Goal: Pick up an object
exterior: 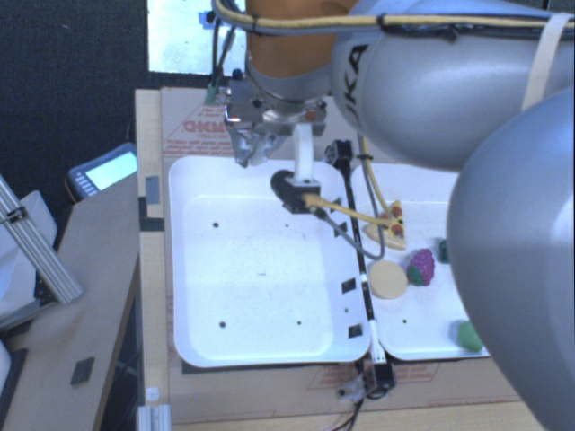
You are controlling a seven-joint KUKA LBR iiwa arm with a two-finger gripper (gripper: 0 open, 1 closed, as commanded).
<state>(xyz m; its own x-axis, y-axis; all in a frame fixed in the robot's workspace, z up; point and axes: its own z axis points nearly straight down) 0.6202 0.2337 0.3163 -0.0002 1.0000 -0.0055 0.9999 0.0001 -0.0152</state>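
Note:
My gripper (pixel 280 162) hangs over the far edge of the left bin (pixel 180 268), just below the arm's orange band. A dark lump (pixel 291 191) sits right under it, and I cannot tell whether it is a loose object or part of the gripper. The right bin (pixel 422 350) holds a toy pizza slice (pixel 393 225), a round tan disc (pixel 389 279), a purple grape cluster (pixel 420 266), a green piece (pixel 468 335) near the front, and another green piece (pixel 443 250) beside the grapes. The arm's grey bulk hides much of the right bin.
A yellow cable (pixel 341 210) and a black cable (pixel 355 241) run along the divider between the bins. A cardboard sheet (pixel 193 128) lies under the bins. To the left stand a small screen device (pixel 103 173) and a metal rail (pixel 36 250).

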